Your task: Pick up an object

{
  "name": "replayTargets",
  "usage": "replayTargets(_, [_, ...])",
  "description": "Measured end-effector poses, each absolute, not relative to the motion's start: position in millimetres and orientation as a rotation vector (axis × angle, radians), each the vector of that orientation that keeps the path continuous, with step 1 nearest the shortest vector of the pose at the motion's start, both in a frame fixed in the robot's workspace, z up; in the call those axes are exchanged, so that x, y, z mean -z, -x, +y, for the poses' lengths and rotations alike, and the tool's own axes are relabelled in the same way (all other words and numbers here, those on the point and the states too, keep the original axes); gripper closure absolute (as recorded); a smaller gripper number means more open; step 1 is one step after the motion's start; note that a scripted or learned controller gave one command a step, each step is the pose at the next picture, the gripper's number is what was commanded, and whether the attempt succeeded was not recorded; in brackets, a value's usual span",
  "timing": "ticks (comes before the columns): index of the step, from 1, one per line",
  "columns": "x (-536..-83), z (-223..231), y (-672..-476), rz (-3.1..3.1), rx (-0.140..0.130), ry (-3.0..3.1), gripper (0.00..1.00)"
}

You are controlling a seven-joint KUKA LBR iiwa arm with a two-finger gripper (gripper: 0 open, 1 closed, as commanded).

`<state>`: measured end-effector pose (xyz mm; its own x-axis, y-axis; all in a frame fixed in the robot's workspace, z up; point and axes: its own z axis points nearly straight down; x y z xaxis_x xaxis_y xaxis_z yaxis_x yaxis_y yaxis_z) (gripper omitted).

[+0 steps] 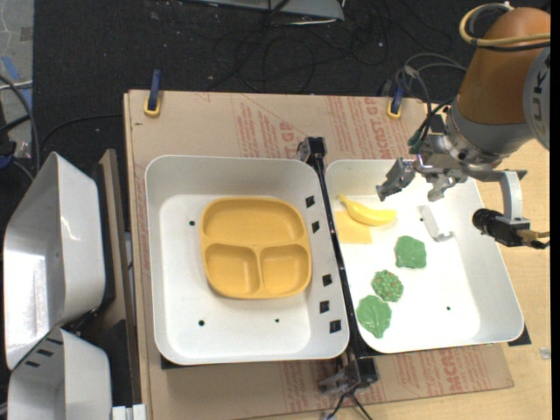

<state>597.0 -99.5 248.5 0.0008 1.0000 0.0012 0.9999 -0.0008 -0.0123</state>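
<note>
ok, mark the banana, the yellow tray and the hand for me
banana point(369, 213), camera view, middle of its curved body
yellow tray point(255, 220), camera view, floor of its large top compartment
hand point(416, 180), camera view, midway between its fingertips, above the right bin

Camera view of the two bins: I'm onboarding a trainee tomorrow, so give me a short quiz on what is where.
1. True or false: the yellow divided tray lies in the right bin.
2. How many green food pieces lie in the right bin?
3. Which item lies nearest the gripper: A) the banana, B) the lowest green piece, C) the tray?

Key:
1. False; it lies in the left bin.
2. Three, near the bin's middle, the round bumpy one between the other two.
3. A.
</note>
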Motion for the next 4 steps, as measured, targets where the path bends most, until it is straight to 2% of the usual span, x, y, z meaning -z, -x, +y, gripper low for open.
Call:
replayTargets(1, [-255.2,-99.3,-599.3,-2.223,0.000,2.220,0.00])
replayTargets(4, [-98.0,-97.9,-586.8,-2.217,-0.005,2.220,0.00])
